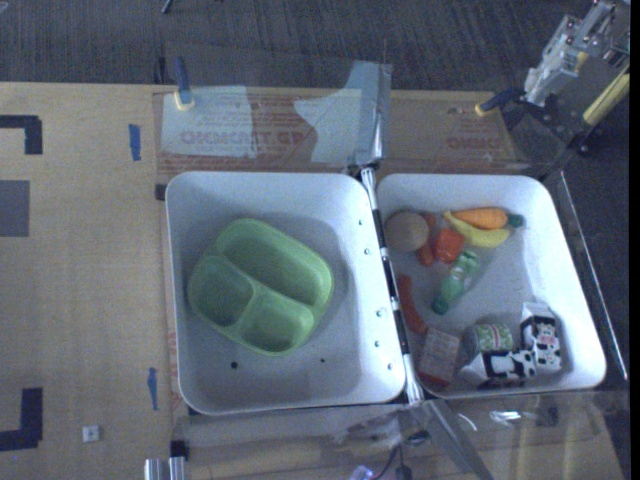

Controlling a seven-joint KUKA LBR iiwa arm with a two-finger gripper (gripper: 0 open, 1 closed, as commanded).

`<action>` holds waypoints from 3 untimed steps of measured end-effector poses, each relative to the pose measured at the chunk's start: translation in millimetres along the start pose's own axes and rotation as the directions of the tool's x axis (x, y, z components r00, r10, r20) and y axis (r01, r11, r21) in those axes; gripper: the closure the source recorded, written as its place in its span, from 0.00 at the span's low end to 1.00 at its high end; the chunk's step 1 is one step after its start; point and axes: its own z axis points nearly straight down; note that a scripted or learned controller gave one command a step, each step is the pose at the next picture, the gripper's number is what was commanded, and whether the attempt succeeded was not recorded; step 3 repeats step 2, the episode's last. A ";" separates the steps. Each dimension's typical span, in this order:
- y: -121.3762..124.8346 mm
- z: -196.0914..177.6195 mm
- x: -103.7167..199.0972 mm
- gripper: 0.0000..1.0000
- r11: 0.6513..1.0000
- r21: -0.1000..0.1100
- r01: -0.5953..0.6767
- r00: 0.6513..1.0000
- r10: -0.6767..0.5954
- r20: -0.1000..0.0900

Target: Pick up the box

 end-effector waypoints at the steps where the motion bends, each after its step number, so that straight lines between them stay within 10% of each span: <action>1: 1.2 -13.1 -1.3 1.00 1.000 -0.004 0.000 1.000 0.000 0.011; 3: 2.2 -26.1 -2.5 1.00 1.000 -0.007 0.001 1.000 -0.001 0.021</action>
